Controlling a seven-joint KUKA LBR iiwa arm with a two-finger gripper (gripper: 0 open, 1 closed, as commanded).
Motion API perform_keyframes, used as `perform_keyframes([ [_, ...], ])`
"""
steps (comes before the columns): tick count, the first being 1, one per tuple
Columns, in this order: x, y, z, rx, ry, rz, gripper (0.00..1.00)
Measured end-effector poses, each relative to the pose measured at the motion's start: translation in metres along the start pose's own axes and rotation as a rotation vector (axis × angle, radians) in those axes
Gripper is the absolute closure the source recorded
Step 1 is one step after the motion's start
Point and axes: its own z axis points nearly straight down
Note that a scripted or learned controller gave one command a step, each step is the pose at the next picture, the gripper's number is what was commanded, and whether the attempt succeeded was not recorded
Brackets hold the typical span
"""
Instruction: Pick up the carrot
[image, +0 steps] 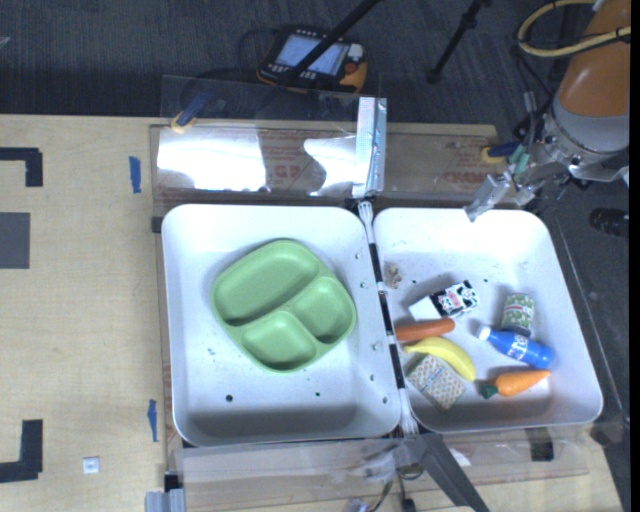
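The small orange plastic carrot with a green stem end (514, 383) lies at the near right of the right white bin (570, 300), likely light, stiff and slippery, best pinched across its thick middle; whether the jaws are spread I cannot tell.

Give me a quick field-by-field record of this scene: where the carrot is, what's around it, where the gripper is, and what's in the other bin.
target: carrot, right bin, near front right corner
neighbours: blue bottle just behind it; banana to its left
also in right bin: hot dog, green can, black-and-white cow toy, patterned sponge
left bin: green divided plate
gripper: above right bin's far edge, away from the carrot
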Motion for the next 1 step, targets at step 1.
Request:
perform_keyframes([
  [1, 0.0042, -0.0752, 0.0833, 0.002, 0.002, -0.116, 0.00],
])
